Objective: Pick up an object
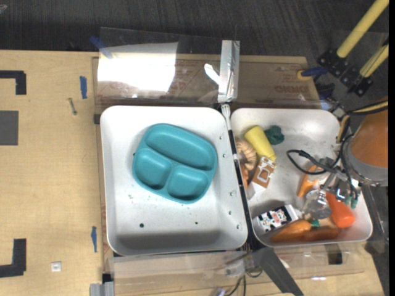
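Hovering tool (321, 203) | right bin (296, 119) | orange carrot (293, 229) just beside

From here: arm (373, 147) cut off at right edge. Hand (322, 203) blurred among clutter, grip unreadable. Orange toy (295, 229) partly hidden under it. Boxes' print (274, 216) too small.

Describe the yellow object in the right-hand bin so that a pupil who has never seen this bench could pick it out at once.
Find the right bin of the two white bins. Near its upper left corner, close to the divider between the bins, lies the yellow bottle-shaped object, tilted, with a small dark teal object touching it. It is the one plain yellow item; the others nearby are orange, brown or black-and-white.
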Robot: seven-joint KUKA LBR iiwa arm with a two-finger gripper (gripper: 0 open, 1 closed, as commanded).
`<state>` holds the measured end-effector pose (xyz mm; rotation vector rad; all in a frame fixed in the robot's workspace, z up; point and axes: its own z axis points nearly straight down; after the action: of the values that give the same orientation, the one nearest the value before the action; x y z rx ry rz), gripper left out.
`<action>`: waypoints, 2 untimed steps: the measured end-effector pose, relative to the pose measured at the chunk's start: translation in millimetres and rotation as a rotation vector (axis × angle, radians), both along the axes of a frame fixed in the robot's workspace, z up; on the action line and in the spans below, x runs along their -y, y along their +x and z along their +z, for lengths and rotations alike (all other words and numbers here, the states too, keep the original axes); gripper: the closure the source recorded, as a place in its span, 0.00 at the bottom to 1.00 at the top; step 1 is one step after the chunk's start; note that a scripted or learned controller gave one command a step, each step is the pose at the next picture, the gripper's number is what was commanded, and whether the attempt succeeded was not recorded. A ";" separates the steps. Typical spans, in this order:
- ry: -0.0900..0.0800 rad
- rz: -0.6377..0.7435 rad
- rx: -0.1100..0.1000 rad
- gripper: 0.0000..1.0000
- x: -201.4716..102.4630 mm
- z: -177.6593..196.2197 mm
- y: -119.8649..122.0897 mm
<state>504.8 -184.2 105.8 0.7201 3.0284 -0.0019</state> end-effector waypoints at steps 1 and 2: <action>0.006 -0.004 -0.013 0.00 -23.1 -17.2 9.0; 0.000 0.041 -0.004 0.00 -35.8 -15.0 -18.4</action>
<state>486.4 -148.4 90.7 0.6582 3.0464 -0.0021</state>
